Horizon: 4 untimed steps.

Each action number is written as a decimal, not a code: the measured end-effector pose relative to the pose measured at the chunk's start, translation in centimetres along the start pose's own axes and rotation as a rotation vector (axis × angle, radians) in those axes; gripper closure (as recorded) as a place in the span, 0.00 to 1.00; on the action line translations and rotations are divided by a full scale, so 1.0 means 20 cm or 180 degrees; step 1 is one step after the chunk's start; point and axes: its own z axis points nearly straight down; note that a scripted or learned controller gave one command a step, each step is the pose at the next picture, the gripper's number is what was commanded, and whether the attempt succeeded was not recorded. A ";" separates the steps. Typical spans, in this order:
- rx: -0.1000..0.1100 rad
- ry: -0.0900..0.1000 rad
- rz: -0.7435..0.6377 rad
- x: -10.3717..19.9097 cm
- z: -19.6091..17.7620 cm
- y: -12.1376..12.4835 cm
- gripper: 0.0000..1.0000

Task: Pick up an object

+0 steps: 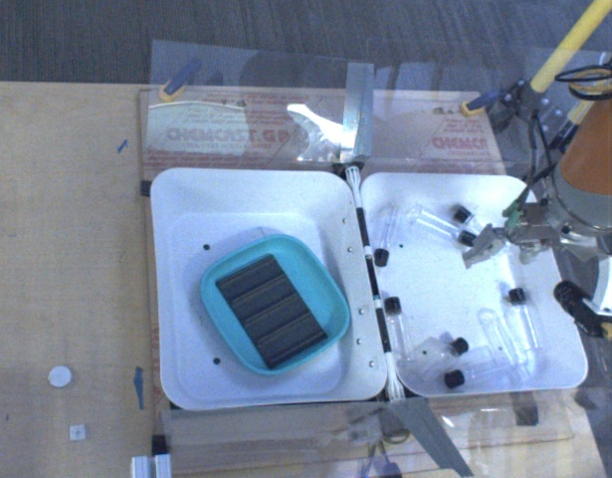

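Camera view (pixel 306 223): pick not yet achieved; approach stage only, judging by the present layout. Gripper (pixel 482 247) hovering over the back-right part of the right bin (pixel 574 371), at the end of the grey arm (pixel 584 197) with the orange band. Nothing visible in its grasp. Cannot tell whether the gripper is spread or closed, since its tip reads as one grey wedge from this angle. Remaining, by judgement: descent, closing on one item, lift clear of the right bin. Most likely target: nearest clear vial (pixel 435 225), lying flat on the floor of the right bin just left of the gripper tip. Long axis slanted, running from the back-left of the right bin toward the gripper; black-capped end apparently toward the gripper, though hard to confirm with a second cap close by. More capped vials scattered across the right bin, including a front pair (pixel 435 352) and one (pixel 519 327) near its right wall. Left of the right bin: teal tray (pixel 330 292) carrying a dark ridged block (pixel 271 310), well apart from the gripper.
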 end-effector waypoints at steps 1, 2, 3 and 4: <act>0.0000 -0.0002 -0.0126 -0.20 0.25 0.15 0.00; -0.0023 0.0032 -0.0168 -0.31 0.54 0.46 0.00; -0.0024 0.0001 -0.0170 -0.32 0.48 0.46 1.00; 0.0001 -0.0002 0.0044 -0.11 -0.02 0.40 1.00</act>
